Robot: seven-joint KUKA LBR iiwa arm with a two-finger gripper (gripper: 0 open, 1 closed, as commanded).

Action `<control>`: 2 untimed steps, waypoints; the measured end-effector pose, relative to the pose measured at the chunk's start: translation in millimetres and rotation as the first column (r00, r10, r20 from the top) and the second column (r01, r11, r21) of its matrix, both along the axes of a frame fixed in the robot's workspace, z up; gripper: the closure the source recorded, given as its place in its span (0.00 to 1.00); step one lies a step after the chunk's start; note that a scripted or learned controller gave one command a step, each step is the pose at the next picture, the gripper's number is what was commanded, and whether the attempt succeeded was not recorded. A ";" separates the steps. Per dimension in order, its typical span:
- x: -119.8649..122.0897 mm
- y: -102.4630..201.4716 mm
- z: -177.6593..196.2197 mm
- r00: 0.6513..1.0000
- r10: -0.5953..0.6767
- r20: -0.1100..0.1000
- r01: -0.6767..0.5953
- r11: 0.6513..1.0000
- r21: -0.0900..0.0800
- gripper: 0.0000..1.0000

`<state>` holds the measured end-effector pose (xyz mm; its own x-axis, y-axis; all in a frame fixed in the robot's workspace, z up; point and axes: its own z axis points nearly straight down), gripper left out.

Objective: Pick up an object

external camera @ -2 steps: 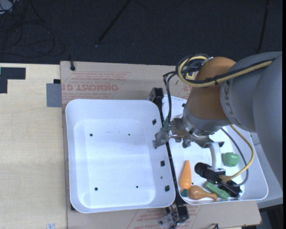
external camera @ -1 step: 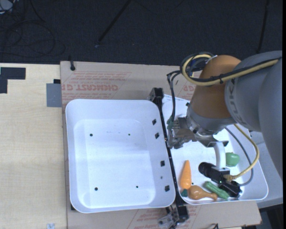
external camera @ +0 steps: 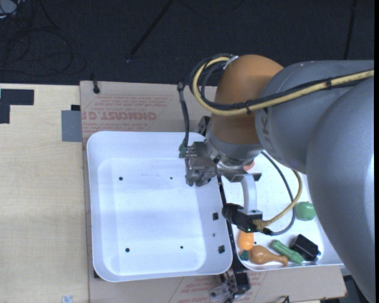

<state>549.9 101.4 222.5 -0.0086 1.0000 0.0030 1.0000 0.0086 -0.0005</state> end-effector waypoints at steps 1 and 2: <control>55.1 -10.2 -36.5 1.000 -0.006 0.000 0.006 1.000 -0.004 1.00; 27.2 42.8 79.8 1.000 -0.003 0.006 0.003 1.000 0.001 1.00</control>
